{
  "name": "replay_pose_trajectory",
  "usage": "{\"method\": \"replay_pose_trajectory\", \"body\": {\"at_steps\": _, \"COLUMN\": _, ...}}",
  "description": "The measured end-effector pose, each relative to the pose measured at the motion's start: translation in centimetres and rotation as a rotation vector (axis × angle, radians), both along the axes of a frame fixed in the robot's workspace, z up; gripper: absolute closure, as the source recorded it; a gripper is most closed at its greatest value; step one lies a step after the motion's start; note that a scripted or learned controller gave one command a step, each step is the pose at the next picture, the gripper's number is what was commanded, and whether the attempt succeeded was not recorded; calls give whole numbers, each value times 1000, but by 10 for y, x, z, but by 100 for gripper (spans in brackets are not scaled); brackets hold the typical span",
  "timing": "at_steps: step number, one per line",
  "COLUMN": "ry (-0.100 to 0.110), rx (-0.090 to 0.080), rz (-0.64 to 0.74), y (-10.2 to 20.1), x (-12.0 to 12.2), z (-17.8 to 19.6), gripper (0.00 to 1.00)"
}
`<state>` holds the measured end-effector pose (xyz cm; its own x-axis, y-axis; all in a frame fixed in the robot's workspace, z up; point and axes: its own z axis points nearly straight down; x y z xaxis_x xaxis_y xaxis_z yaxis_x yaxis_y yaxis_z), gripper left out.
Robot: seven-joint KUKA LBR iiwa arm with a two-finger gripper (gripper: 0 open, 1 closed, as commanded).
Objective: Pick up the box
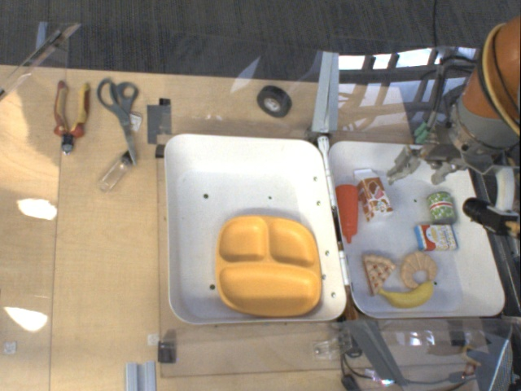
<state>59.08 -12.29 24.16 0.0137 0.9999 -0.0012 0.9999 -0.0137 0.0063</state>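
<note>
A small brown, red and white box [374,197] lies in the right bin [480,287], near its upper left. Another small box [435,236], white with red and blue, lies further right, toward the bin's middle. My gripper [423,167] hovers over the far part of this bin, up and to the right of the brown box and apart from it. Its fingers [400,166] are spread open with nothing between them.
Also in the right bin: a red carrot-like piece [348,211] against the left wall, a green can [440,206], a pizza slice [377,273], a bagel [419,267] and a banana [407,297]. The left bin [195,177] holds a yellow divided tray [269,265]. Scissors [122,114], pliers [67,114] and a tape roll [274,100] lie on the bench.
</note>
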Motion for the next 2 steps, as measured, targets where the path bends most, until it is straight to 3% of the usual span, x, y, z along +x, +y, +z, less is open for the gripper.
{"method": "replay_pose_trajectory", "body": {"at_steps": 1, "ry": 4, "rx": 0, "rz": -100, "y": -81, "x": -18, "z": -34, "gripper": 0}}
{"method": "replay_pose_trajectory", "body": {"at_steps": 2, "ry": -9, "rx": 2, "rz": -189, "y": -76, "x": -27, "z": -135, "gripper": 0}}
